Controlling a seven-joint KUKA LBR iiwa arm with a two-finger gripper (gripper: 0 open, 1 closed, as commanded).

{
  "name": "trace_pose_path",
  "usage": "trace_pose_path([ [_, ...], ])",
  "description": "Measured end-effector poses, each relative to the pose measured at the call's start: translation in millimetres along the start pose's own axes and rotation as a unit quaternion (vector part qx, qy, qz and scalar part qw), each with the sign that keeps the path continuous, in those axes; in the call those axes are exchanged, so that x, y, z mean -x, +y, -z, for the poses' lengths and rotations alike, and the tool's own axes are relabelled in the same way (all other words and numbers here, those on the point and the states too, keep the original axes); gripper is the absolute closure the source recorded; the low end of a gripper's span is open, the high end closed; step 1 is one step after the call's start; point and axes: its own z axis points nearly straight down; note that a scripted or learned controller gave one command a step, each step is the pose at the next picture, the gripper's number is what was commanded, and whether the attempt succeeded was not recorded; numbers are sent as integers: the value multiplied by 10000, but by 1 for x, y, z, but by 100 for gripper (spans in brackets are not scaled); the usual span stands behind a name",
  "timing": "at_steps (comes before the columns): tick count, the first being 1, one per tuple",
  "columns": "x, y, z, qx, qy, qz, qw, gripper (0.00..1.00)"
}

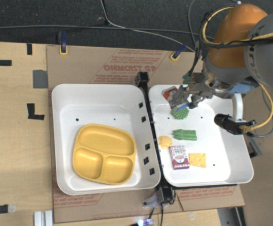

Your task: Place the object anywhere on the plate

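A yellow plate (103,153) with three compartments lies in the left bin (63,102). My gripper (182,101) is low over the back of the right bin (230,168), right above a green bumpy toy (180,111) that touches its fingertips. A small red thing (167,92) shows just left of the gripper. Further forward in the right bin lie a green pickle-like piece (185,135), a small yellow piece (164,141), a red and white packet (179,157) and a yellow cheese wedge (197,160).
The black divider (148,126) runs between the two bins. A brown cardboard sheet (122,65) lies under them, with clamps at its back edge. The arm's orange and grey body (235,36) hangs over the right bin's back right corner.
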Motion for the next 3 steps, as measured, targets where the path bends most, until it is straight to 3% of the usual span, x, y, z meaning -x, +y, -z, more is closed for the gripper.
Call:
trace_pose_path([
  [1,-52,-13,2,-8,0,1,10000,100],
  [3,-146,-37,-32,-19,-3,2,10000,100],
])
